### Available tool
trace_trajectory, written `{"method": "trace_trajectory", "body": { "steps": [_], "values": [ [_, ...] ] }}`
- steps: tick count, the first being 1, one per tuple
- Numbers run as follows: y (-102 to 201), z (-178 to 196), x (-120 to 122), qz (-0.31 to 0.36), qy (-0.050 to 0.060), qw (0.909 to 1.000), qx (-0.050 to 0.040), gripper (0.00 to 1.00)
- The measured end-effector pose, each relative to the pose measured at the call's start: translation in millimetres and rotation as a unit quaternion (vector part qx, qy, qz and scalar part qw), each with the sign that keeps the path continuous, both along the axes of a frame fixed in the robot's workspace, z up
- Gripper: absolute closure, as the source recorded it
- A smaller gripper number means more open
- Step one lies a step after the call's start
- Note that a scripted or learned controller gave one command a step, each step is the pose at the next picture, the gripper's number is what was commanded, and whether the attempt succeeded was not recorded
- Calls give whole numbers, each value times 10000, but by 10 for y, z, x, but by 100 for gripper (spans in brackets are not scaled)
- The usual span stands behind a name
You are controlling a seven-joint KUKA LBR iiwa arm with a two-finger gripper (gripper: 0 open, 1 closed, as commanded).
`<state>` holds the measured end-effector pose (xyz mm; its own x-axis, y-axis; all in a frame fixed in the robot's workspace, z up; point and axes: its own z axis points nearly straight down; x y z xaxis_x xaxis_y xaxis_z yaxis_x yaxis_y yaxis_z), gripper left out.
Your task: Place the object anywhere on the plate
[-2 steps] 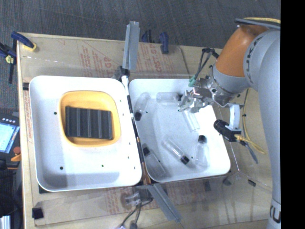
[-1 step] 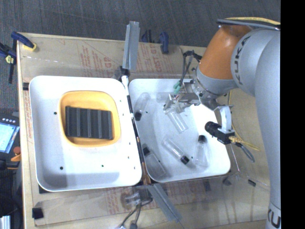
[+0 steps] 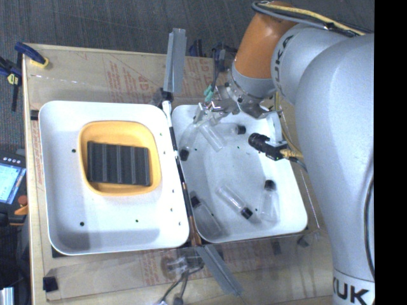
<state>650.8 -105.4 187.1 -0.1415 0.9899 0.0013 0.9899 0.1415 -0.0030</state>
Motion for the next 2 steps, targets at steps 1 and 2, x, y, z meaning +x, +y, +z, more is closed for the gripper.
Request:
{"method": "trace_trajectory", "body": {
  "steps": [1,2],
  "values": [
    [426,220,-185,1066,7,9943,2,100],
    [569,49,-229,2619,-1,9651,4,100]
  ]
}}
